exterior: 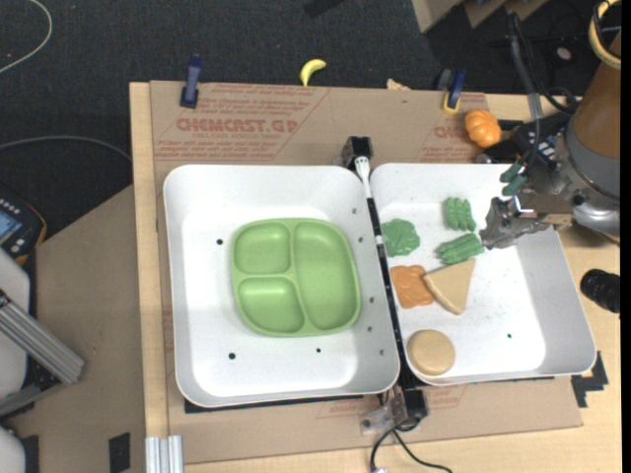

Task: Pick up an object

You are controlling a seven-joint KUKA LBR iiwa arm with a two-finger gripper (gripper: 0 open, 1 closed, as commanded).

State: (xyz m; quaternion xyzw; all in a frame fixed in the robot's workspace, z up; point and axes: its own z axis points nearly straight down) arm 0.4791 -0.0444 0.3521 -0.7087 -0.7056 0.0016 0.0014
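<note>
Gripper (496, 227) sits low over the right bin (523, 348), reaching in from the right, just beside the right end of a dark green toy piece (458, 248); you cannot tell whether it grips anything. You see more play food there: a green piece (457, 212) farther back, a leafy green one (399, 236), an orange slab (409, 287), a tan wedge (451, 287) and a round tan biscuit (431, 352) nearest. The left bin (197, 264) holds a green divided plate (296, 276)

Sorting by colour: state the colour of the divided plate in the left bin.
Light green; the divided plate shows best in the camera view.
</note>
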